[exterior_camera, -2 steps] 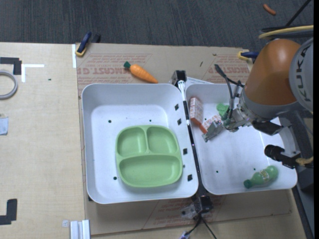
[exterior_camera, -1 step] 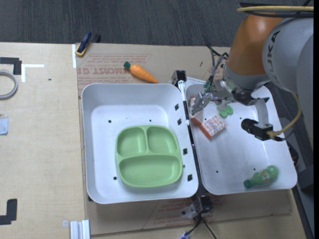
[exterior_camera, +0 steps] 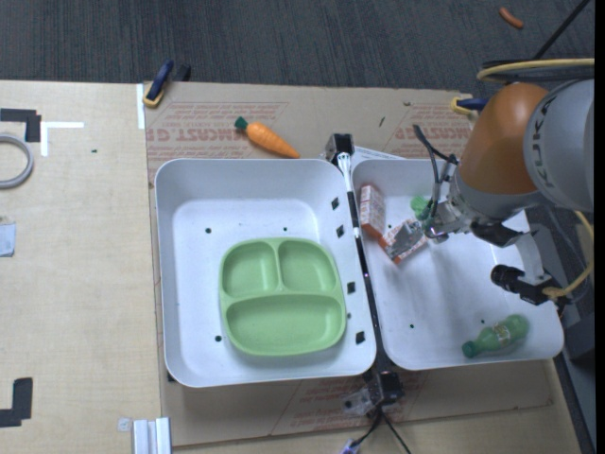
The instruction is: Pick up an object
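My gripper (exterior_camera: 427, 229) hangs low over the upper left part of the right bin (exterior_camera: 444, 343), under the arm's orange band. A small grey and red packet (exterior_camera: 405, 242) lies tilted right at the gripper's tip, and I cannot tell whether they touch. A red and white carton (exterior_camera: 371, 210) lies just left of it by the bin's left wall. A small green piece (exterior_camera: 419, 204) peeks out behind the gripper. A green bottle (exterior_camera: 494, 337) lies on its side in the bin's lower right corner.
The left bin (exterior_camera: 180, 282) holds a green divided plate (exterior_camera: 282, 297). A toy carrot (exterior_camera: 267, 137) lies on the cardboard behind the bins. A blue and yellow tool (exterior_camera: 158, 82) rests at the cardboard's far left corner. Black clips join the bins along the middle wall.
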Motion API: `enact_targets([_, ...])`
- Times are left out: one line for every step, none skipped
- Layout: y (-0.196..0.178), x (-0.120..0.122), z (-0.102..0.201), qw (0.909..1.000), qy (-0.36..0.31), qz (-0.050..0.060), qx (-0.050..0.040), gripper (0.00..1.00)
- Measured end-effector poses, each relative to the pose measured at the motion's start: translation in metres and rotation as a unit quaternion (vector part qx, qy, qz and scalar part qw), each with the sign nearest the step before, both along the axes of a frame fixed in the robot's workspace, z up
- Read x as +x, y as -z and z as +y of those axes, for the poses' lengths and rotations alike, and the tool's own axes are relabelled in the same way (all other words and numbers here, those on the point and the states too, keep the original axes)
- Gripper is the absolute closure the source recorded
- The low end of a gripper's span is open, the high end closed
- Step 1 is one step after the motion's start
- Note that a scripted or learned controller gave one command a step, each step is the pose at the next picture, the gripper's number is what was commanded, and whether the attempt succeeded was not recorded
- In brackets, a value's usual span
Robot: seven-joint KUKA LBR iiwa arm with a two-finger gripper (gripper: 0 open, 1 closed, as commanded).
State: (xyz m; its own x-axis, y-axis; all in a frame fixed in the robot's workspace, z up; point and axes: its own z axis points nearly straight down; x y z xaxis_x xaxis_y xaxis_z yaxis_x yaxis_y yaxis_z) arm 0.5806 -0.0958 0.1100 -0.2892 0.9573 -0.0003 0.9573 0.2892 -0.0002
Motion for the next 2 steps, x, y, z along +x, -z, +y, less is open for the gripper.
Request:
enact_targets([-0.0098, 0.0004, -0.0006, 1.0, 0.001, -0.001, -0.0004, 1.0])
enact_targets([-0.0098, 0.0004, -0.0005, 1.0, 0.001, -0.001, -0.0004, 0.0])
